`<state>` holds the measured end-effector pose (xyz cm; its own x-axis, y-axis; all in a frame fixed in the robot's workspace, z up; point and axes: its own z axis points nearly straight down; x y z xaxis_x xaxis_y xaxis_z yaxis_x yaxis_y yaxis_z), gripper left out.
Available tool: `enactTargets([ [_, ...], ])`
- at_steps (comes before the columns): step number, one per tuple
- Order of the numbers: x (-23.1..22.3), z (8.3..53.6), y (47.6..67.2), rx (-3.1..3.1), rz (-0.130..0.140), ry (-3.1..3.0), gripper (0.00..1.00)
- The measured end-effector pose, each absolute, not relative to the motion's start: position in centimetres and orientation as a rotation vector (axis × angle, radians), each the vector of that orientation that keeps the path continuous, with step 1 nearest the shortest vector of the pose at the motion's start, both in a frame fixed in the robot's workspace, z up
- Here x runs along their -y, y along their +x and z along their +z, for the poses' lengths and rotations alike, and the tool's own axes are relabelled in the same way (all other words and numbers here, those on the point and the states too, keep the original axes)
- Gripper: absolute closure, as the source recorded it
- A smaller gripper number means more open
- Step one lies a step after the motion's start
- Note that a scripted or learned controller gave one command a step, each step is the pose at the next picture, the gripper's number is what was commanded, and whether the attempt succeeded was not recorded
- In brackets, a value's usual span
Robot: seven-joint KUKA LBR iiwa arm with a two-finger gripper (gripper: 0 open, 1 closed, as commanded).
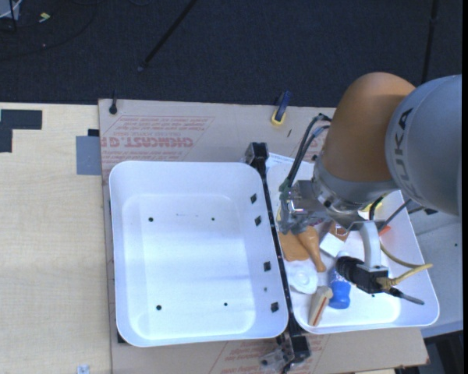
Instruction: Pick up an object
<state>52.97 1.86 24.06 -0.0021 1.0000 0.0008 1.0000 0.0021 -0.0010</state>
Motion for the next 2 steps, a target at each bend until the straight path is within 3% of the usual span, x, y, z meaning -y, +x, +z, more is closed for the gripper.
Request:
enactTargets([
  [1, -1.8, 23.8, 52.9, 2.219, 0.007, -2.218, 0.0],
  [2, 3.9, 18.2, 55.1, 2.212, 0.01, -2.222, 0.0],
])
